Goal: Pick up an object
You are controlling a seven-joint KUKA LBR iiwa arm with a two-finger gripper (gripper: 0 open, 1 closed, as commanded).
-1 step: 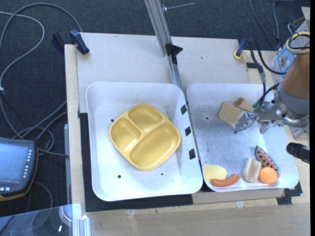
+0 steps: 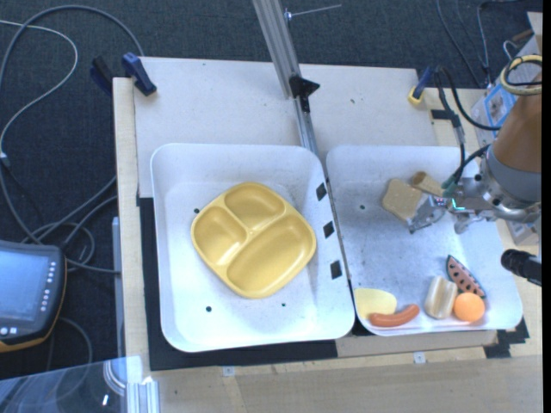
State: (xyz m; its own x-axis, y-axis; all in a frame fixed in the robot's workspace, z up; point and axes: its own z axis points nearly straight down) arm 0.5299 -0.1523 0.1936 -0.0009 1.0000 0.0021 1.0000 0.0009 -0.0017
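- While the grey arm with its orange band is reaching in from the right, the tool (image 2: 437,213) is sitting low over the right bin (image 2: 379,256), close to that bin's upper middle.
- One metal finger (image 2: 424,220) is pointing left and down, and its tip is lying just beside a tan block (image 2: 401,200), perhaps touching its lower right corner.
- How far the tool is opening is something I cannot tell; the second finger is too blurred to make out, and nothing is showing between the fingers.
- A smaller tan piece (image 2: 425,181) is resting against the block's upper right side.
- Along the bin's lower edge, well apart from the tool, a pale yellow slice (image 2: 375,300), a red sausage (image 2: 393,317), a bread roll (image 2: 440,298), an orange ball (image 2: 469,306) and a dark speckled wedge (image 2: 465,275) are lying untouched.
- A yellow divided plate (image 2: 253,239) is sitting alone in the left bin (image 2: 172,231) on the worktop (image 2: 224,101).
- Judging by this, the task is standing at the approach stage: the tan block is looking like the chosen object, but it is lying flat on the bin floor.
- Closing on it and lifting it clear are both remaining to be done.
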